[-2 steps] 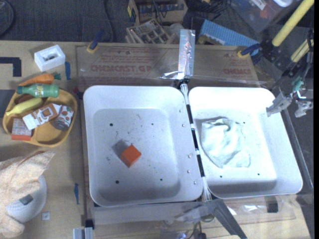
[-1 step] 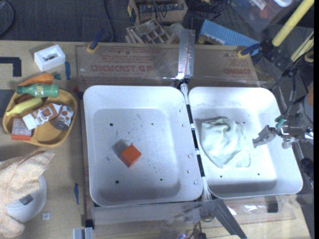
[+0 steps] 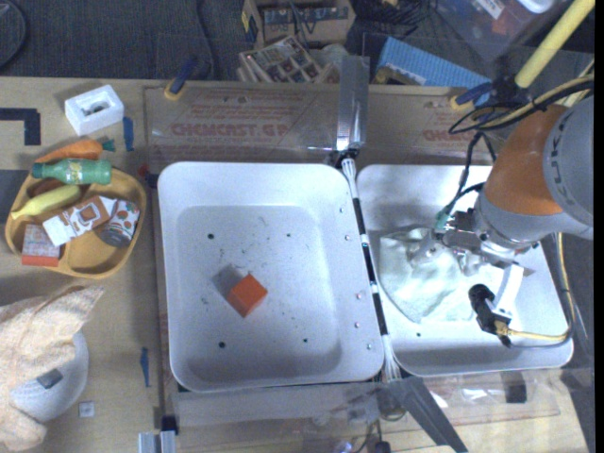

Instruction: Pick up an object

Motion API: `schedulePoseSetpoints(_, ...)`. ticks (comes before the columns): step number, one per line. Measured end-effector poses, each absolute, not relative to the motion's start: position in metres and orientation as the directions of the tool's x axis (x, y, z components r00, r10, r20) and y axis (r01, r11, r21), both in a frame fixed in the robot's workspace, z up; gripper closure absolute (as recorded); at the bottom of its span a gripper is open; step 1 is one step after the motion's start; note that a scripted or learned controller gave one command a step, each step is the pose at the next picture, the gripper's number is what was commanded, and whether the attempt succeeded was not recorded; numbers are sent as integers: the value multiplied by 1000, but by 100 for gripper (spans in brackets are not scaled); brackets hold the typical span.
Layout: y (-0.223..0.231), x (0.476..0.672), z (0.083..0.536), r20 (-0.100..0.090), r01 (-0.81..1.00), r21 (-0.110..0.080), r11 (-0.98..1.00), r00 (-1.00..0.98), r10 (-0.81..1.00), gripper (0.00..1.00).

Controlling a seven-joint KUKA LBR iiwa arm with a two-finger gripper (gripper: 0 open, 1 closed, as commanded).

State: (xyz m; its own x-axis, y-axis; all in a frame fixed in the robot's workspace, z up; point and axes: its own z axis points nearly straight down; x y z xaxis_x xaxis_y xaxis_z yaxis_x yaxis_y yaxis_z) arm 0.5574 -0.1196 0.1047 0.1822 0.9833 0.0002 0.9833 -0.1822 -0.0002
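An orange cube (image 3: 248,294) lies in the left bin (image 3: 189,196), a little left of its middle, casting a grey shadow on its upper left side. In the right bin (image 3: 377,192) a pale, crumpled sheet or cloth (image 3: 422,274) is spread over the floor. My gripper (image 3: 451,241) is low in the right bin, right at the upper right edge of that pale sheet, with the orange-banded wrist (image 3: 517,173) above it. Whether it touches the sheet is unclear from this angle.
The ridge between the two bins (image 3: 363,243) runs just left of the pale sheet. On the bench to the left stand a yellow bowl (image 3: 94,258) of toy food, a small white box (image 3: 93,109) and a beige cloth (image 3: 42,347).
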Motion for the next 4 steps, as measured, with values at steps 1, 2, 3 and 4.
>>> schedulePoseSetpoints(1, -98, 598, 94, -6, 998, 18, 65, -65, 998, 0)
schedulePoseSetpoints(2, -108, 670, 92, -5, 999, 9, 42, -42, 999, 0)
schedulePoseSetpoints(3, -157, 667, 187, -3, 1000, 3, -16, 16, 1000, 0)
schedulePoseSetpoints(4, -100, 667, 88, -2, 967, 0, -254, 254, 967, 0)
